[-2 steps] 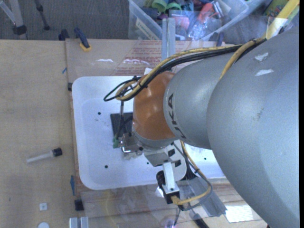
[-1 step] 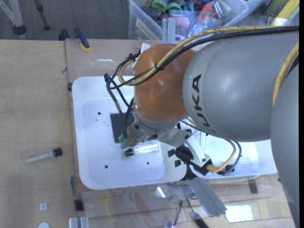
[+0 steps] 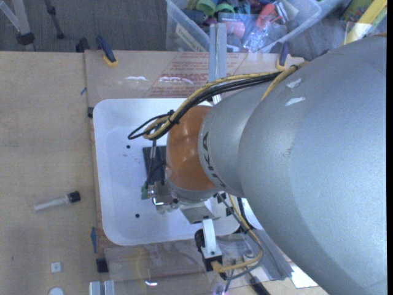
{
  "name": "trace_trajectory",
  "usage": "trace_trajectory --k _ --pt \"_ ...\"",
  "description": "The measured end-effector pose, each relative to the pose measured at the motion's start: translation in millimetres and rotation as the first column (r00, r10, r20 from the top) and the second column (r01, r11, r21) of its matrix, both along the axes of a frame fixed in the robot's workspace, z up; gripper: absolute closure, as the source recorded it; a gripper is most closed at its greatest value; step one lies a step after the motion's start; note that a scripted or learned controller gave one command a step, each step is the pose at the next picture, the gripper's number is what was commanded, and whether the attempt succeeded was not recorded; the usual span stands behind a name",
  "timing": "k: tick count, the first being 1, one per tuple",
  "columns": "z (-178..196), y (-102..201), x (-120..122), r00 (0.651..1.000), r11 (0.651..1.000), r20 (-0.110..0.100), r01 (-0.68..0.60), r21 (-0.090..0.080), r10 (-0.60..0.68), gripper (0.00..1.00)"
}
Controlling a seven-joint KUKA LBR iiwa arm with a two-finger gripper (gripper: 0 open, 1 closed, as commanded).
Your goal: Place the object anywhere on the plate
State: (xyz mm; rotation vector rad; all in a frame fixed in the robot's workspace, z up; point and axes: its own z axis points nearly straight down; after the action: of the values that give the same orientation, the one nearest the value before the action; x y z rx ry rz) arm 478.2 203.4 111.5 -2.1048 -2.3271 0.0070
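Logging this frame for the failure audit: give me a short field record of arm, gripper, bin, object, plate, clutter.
arm: grey arm with orange band reaches in from the right, covering most of the bin
gripper: under the wrist over the bin; finger state cannot be told
bin: white bin, left part visible
object: none identifiable
plate: hidden or unidentifiable
clutter: syringe-like tube on the bench left of the bin; clear tub of toys at top

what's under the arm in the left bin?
The arm covers most of the bin. Bare white floor shows at the bin's left side, with a few dark specks. Whatever lies beneath the wrist, plate and object included, is hidden.
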Motion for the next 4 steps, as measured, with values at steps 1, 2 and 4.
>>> trace_trajectory --k 1,2,4 --pt "83.0 -2.8 1.1 0.861 0.861 0.006 -0.509 0.001 0.509 1.00" --pt "181.1 5.5 1.4 0.608 0.608 0.008 -0.794 -0.001 0.794 1.00" --pt "19.7 17.8 0.7 0.342 0.342 0.005 -0.940 0.003 0.940 1.00"
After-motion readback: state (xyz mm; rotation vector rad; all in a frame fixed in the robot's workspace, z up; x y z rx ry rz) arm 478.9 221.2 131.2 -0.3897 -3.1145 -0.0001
